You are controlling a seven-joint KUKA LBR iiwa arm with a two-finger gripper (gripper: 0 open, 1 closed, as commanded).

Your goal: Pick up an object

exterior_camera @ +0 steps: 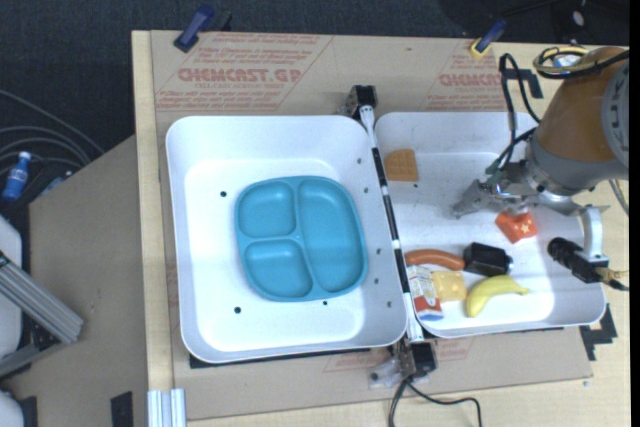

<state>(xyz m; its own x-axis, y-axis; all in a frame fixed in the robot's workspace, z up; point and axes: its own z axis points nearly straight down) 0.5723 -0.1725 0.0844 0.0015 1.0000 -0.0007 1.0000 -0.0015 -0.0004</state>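
The right white plastic bin (440, 130) lies open at its back half; a yellow banana (493, 294), black block (488, 259) and orange sausage (433, 259) crowd its front.

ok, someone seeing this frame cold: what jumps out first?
The blue divided plate lying alone in the middle of the left bin, a big block of colour against white. Next, the grey-and-orange arm reaching in from the right over the right bin, its gripper low beside an orange-red object. Then the cluster along that bin's near edge, with a banana.
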